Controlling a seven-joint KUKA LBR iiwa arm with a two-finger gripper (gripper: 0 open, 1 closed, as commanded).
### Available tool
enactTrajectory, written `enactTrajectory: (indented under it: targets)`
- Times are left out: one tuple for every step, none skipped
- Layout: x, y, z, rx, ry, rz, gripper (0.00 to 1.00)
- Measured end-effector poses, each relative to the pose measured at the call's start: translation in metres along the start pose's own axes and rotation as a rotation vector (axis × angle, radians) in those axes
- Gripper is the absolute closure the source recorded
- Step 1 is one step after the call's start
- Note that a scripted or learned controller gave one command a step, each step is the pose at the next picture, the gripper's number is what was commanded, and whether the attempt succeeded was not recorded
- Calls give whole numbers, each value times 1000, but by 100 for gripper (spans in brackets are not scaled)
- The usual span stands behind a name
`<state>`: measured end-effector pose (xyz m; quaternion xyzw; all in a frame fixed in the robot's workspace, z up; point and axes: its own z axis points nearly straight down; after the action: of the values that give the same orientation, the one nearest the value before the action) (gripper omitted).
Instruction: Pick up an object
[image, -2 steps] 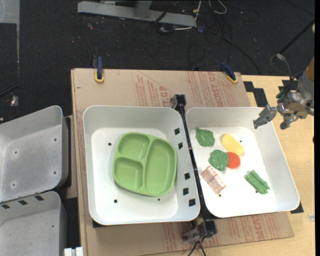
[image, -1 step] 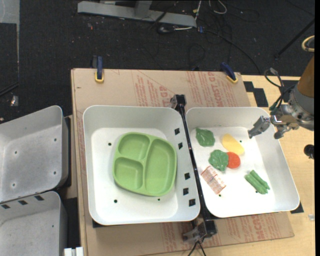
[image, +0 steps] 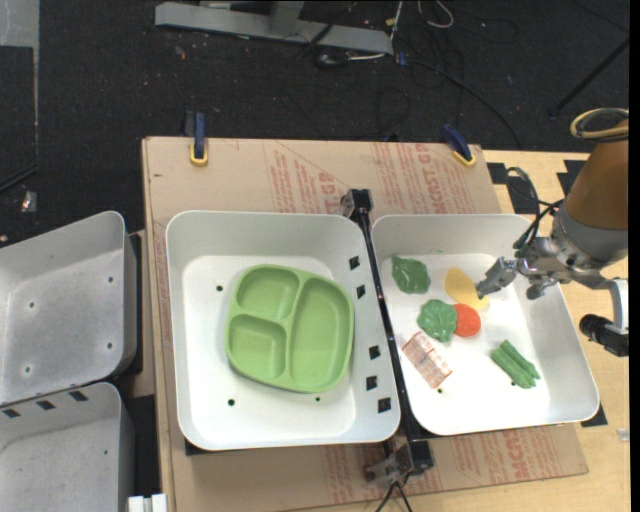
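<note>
At the near side of the right bin, a small printed packet is seen at 7 o'clock; its lettering is too small to be read. A green ridged piece lies at 5 o'clock. Near the middle, a green leafy lump touches an orange ball, with a yellow piece just behind and another green lump at 11 o'clock. The tool hangs just beside the yellow piece; whether it is open or closed cannot be told. In the left bin a green divided plate is set. Reversed red print on the table's cardboard is hardly legible.
</note>
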<state>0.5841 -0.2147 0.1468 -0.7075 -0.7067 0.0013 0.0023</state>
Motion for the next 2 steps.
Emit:
enactTrajectory:
  targets:
    - [1,0,54,-1,0,0,0]
    - [0,1,40,-7,-3,0,100]
